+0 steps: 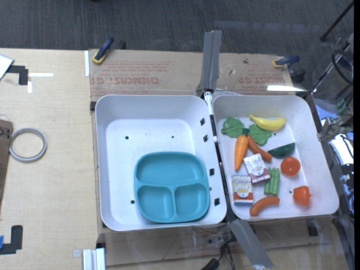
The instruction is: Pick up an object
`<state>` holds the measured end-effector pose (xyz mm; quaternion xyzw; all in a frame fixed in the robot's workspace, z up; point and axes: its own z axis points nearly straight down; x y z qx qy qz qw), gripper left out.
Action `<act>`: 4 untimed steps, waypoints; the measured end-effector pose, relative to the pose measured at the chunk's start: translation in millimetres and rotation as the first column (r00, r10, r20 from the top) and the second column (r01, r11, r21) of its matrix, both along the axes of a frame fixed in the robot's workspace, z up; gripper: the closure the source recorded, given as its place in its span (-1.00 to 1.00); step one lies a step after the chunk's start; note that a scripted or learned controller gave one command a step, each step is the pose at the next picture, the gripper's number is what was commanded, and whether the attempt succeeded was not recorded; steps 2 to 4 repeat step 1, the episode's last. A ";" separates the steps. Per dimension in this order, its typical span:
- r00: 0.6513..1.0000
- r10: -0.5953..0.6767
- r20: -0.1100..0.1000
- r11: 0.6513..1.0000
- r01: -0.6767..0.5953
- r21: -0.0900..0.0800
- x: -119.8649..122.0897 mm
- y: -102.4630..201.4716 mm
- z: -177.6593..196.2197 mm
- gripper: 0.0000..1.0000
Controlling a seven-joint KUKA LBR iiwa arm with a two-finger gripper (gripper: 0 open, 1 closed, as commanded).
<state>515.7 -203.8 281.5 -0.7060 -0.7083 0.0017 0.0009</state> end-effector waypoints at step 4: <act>0.951 -0.310 0.003 0.951 0.310 -0.001 30.4 36.2 61.1 1.00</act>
